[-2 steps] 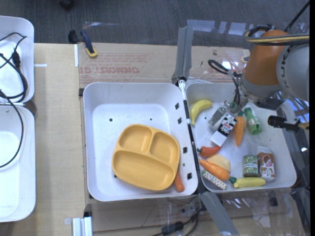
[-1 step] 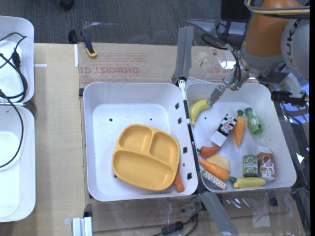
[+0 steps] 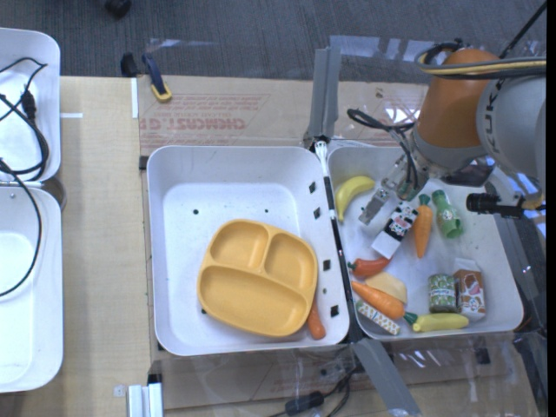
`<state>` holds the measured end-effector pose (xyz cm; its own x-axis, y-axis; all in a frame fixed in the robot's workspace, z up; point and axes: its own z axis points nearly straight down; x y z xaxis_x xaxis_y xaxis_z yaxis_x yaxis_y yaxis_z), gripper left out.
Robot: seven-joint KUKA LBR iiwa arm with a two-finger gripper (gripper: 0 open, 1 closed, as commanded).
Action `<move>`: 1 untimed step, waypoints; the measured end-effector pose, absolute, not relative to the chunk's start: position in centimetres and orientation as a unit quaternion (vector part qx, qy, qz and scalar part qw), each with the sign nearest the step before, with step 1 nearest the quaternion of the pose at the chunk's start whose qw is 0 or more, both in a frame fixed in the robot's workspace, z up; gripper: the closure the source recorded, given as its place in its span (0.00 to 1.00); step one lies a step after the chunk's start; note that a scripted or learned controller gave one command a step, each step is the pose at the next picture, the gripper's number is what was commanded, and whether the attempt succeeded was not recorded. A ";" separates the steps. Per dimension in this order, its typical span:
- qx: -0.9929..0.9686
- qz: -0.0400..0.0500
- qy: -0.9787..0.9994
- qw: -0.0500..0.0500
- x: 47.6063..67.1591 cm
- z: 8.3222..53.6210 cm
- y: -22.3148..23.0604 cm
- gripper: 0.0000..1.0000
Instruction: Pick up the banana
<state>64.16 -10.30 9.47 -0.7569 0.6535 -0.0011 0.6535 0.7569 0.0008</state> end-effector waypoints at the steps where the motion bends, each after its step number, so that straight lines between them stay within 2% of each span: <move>1: 0.348 0.001 0.938 0.001 64.0 9.3 -10.9 0.00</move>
